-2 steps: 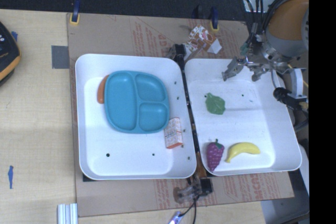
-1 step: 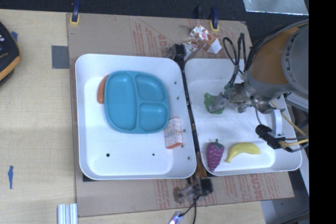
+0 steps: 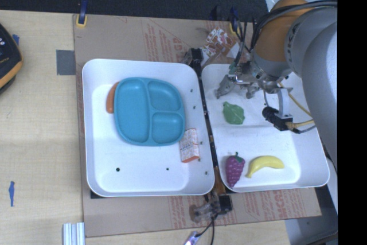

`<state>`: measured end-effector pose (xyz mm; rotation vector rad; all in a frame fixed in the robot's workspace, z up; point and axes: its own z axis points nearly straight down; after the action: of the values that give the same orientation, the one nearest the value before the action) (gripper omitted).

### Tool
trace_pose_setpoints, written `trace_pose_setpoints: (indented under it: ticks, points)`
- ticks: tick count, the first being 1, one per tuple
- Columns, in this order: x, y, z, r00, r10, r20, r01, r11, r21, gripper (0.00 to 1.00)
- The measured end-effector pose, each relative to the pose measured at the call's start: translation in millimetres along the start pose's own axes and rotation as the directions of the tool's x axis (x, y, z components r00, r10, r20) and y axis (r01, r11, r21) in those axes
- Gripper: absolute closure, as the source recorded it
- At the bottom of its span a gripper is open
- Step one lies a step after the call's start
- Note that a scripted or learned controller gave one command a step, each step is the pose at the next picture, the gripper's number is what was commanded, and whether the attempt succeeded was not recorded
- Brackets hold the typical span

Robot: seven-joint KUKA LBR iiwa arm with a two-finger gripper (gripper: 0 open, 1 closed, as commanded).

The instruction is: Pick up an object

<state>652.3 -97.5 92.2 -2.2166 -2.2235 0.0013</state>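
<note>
The pincer (image 3: 234,89) hangs spread over the right bin's (image 3: 309,178) far edge, the green toy (image 3: 233,113) just beside it.

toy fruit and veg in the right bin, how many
3: a green leafy piece mid-bin below the hand, purple grapes at the front left, a banana beside them. The arm may hide more.

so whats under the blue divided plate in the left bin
An orange object pokes out from under the blue divided plate's left edge, on the left white bin. The plate covers the rest, so I cannot identify it.
</note>
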Motion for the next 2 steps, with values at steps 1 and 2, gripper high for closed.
trace_pose_setpoints:
  ticks: [1, 2]
  points:
    - [-29.7, -44.1, 0.5, 1.000, -0.001, 0.002, 0.001, 1.000, 0.002, 0.00]
    - [0.7, -146.5, -25.5, 1.000, -0.002, 0.001, 0.002, 1.000, 0.003, 0.00]
